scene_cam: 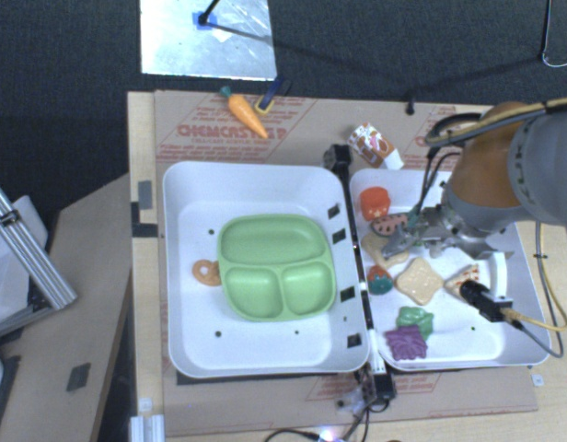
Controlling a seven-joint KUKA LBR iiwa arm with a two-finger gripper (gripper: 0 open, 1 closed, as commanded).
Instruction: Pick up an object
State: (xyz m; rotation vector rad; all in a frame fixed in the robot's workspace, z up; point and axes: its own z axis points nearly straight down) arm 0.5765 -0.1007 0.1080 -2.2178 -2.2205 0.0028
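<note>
Going left to right: the left bin [187, 339] holds one green divided tray [272, 265] and one small pretzel [206, 272] beside it. Outside the bins sit one toy carrot [246, 114] and one small packet [374, 145] on the bench. The right bin [518, 343] holds the loose toy food, any of it fair game: one red piece [375, 200], one cookie [387, 224], one teal piece [380, 283], one slice of toast [419, 281], one green piece [415, 318] and one purple piece [406, 343]. The gripper [405, 238] hangs low between cookie and toast (whether its fingers are apart or together I cannot tell). Nothing looks lifted, so the pick seems not yet done.
</note>
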